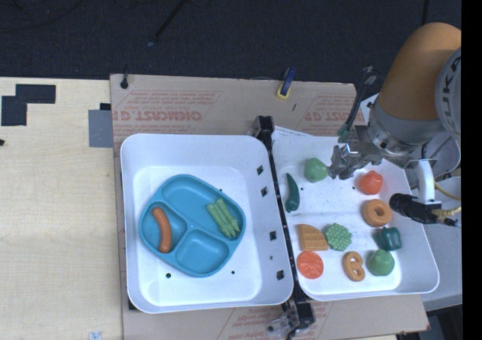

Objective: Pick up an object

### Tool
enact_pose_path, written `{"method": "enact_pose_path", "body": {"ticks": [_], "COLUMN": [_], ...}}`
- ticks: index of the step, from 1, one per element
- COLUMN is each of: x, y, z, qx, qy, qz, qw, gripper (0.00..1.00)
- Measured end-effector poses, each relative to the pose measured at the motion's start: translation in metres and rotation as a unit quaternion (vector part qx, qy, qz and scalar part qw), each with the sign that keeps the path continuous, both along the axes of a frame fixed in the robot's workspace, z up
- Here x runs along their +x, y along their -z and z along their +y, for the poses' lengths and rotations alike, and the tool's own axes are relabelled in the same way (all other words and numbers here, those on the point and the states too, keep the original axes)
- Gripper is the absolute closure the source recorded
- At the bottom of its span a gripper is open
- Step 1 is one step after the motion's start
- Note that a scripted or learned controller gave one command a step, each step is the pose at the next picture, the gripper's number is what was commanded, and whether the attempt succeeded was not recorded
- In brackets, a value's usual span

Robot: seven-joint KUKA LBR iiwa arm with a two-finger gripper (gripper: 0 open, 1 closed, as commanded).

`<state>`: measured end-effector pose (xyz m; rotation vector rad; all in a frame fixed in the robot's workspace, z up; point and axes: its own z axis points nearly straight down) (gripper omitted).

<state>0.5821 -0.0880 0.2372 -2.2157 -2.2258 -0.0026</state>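
- Bench (60, 203) w/ cardboard sheet, two white bins side by side.
- Left bin (151, 154): blue tray (188, 255) w/ sausage (162, 229) & green beans (224, 217).
- Right bin (422, 274): toy foods, e.g. green ball (315, 170), tomato (370, 182), donut (376, 212), pretzel (352, 265).
- Gripper (343, 163) low over right bin, betw. green ball & tomato; nothing seen in its grasp; jaw gap: can't tell.
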Motion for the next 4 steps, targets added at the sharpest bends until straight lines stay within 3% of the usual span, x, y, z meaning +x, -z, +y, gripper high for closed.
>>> {"method": "enact_pose_path", "body": {"ticks": [2, 3, 4], "x": [0.047, 0.059, 0.051], "y": [-0.001, 0.000, 0.015], "z": [0.085, 0.127, 0.118], "qx": [0.0000, -0.0005, -0.0013], "qy": [0.000, 0.001, 0.003], "qz": [0.000, 0.001, 0.002], "qw": [1.0000, 1.0000, 1.0000], "gripper": [1.00, 1.00, 1.00]}}
